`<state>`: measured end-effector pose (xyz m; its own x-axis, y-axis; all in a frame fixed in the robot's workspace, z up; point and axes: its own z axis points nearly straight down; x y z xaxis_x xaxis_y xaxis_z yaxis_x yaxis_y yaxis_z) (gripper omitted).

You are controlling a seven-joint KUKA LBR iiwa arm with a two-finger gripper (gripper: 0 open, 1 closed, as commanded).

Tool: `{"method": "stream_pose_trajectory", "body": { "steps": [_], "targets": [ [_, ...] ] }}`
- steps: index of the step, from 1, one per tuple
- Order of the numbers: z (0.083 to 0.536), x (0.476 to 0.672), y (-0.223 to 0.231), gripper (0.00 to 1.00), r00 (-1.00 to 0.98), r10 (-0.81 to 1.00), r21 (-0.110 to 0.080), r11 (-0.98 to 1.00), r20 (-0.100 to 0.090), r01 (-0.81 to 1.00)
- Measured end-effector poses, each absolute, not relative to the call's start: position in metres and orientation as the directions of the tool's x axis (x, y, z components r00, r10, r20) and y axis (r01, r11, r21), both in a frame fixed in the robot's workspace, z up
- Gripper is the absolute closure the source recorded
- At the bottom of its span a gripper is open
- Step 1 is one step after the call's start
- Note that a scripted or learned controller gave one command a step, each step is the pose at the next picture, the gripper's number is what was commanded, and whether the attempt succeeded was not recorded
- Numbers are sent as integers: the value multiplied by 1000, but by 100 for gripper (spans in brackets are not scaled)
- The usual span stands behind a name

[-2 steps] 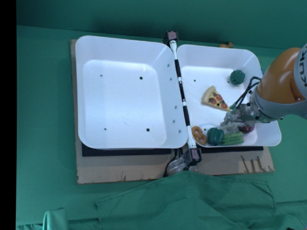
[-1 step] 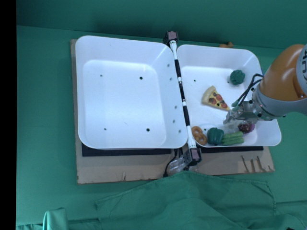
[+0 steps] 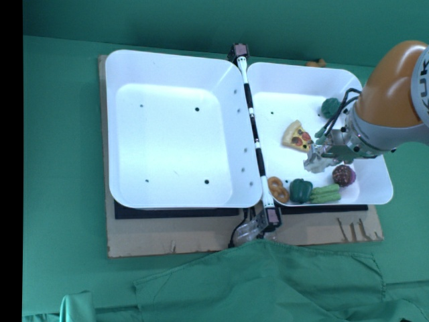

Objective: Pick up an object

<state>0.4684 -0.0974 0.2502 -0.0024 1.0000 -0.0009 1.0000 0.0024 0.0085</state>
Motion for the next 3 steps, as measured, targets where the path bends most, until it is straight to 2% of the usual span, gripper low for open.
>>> {"method": "stream_pose_trajectory", "body": {
  "steps": [1,2,3],
  "targets": [
    [254,468,-99,100,3,1000,5,-3,-2,1000],
    [221,466,-135,100,8,1000,-2,-8,-1,1000],
    [234,468,-135,100,8,1000,7,-8,-4,1000]
  ]
}}
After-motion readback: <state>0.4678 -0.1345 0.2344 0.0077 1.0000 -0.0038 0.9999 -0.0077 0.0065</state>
